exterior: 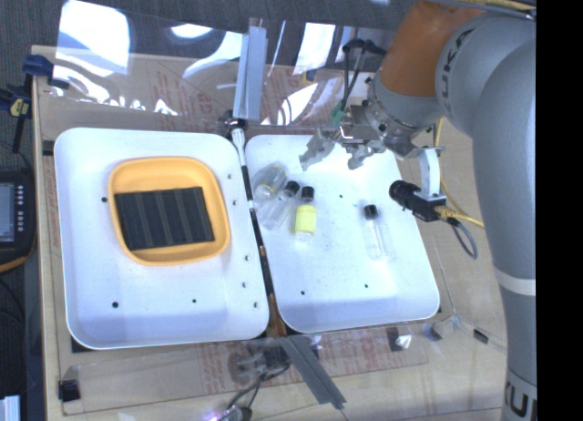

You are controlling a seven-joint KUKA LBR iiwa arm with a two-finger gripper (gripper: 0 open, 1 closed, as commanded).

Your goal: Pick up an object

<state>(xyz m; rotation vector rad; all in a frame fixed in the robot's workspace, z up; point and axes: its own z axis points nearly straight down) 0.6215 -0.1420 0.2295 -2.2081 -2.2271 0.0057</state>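
The camera view looks down on a worktop (55, 109) carrying two white bins. The left bin (82, 273) holds an orange tray (123, 182) with a dark ribbed insert (166, 217), sitting toward the bin's far half.

The right bin (364, 296) holds the loose items, probably scattered there so the program can try any of them. A yellow vial (304, 217) with a black cap lies near the bin's left edge, its long axis running roughly far to near, cap toward the far edge. Just beside it, against the left wall, lies a cluster of clear vials (271, 189). Well apart, toward the right edge, lies another clear vial (373, 231), cap also toward the far edge.

The end effector (335, 152) hangs over the bin's far edge, fingers (314, 155) spread apart, with nothing between them. It sits beyond the vials, touching none; the nearest target looks to be the yellow vial.
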